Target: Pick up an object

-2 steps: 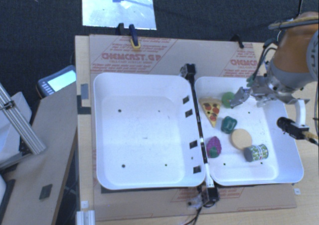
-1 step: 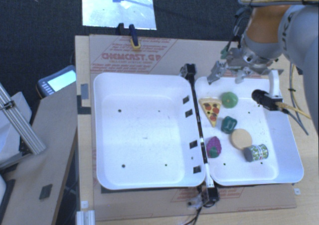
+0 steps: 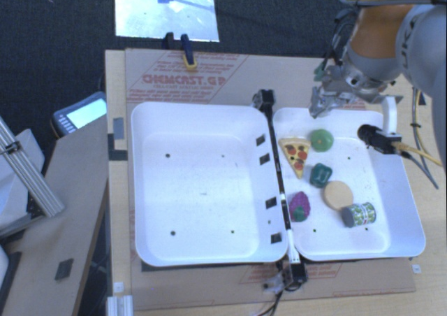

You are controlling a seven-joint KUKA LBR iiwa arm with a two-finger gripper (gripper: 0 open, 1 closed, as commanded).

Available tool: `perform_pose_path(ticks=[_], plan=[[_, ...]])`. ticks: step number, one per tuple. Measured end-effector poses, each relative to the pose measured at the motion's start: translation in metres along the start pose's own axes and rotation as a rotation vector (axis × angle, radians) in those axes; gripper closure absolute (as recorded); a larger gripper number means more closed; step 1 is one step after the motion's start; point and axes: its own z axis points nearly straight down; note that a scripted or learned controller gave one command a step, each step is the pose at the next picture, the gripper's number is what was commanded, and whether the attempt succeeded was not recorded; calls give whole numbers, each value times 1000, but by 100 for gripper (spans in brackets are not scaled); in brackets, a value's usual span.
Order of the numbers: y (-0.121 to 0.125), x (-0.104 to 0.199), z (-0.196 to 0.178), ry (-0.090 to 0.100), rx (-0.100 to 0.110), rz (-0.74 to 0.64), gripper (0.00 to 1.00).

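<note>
Hovering over the back edge of the right bin (image 3: 398,234), the gripper (image 3: 323,106) is seen with nothing pinched in it; whether it's spread or pressed together can't be told. All the pickable stuff is parked in that bin: a pizza slice (image 3: 295,153), a green ball (image 3: 321,140) just beside it, a dark green piece (image 3: 320,175), a tan disc (image 3: 338,195), a purple item (image 3: 299,205) and a small can (image 3: 360,214). The left bin (image 3: 202,182) sits alongside.

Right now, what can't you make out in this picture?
- Claw fingers: too small and blurred in the camera view to judge.
- Arm: cut off by the right and top edges.
- Small can label: too small to read.
- Purple toy: too blurred to identify.
</note>
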Motion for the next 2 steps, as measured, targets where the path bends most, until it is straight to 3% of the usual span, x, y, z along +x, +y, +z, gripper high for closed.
perform_pose_path(ticks=[1, 2], plan=[[-35, -113, 7, -5, 5, 16, 100], [-26, -49, -34, 1, 0, -2, 100]])
